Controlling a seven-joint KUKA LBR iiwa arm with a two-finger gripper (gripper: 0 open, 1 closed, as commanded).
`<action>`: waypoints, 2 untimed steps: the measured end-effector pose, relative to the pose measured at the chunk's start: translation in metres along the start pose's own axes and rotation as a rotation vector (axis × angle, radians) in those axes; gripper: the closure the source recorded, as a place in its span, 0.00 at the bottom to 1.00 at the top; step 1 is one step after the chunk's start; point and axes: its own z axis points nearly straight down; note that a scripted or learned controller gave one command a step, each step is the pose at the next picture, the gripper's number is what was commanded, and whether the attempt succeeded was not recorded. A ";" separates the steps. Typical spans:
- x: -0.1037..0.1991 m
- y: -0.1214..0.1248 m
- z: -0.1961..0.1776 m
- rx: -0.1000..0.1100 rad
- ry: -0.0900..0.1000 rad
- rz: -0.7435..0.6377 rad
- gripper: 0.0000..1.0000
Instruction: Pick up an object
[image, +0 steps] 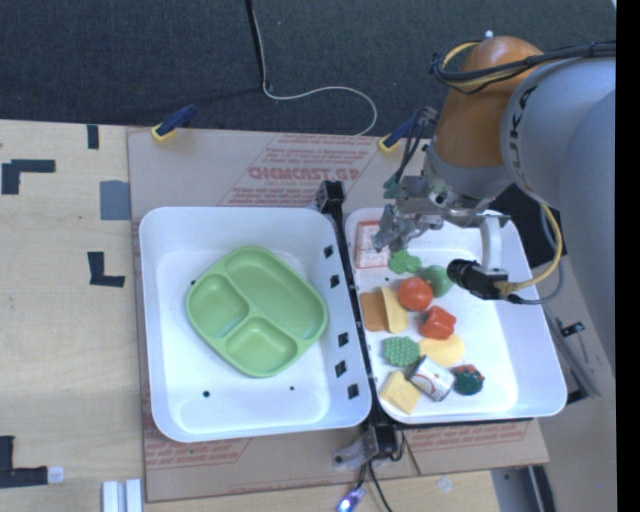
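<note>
Toy food (420, 330) lies in a heap in the right bin (520, 385): a red tomato (415, 294), a red pepper (437, 322), green broccoli (404, 263), a yellow cheese block (400, 392), a bumpy green piece (400, 351) and a small can (433, 379). The tool (385, 237) hangs low at the far left corner of that bin, just above the broccoli, over a white card with red print (368, 245). It is too blurry to tell if it is open or closed. Nothing can be seen held in it. The left bin (170, 300) holds a green tray (256, 311) with three parts. Both bins sit on brown cardboard (290, 170) on the surface (60, 330).
</note>
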 end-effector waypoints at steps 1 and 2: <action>0.003 0.000 -0.011 -0.002 -0.001 0.002 1.00; 0.005 -0.006 0.009 0.002 -0.002 0.004 1.00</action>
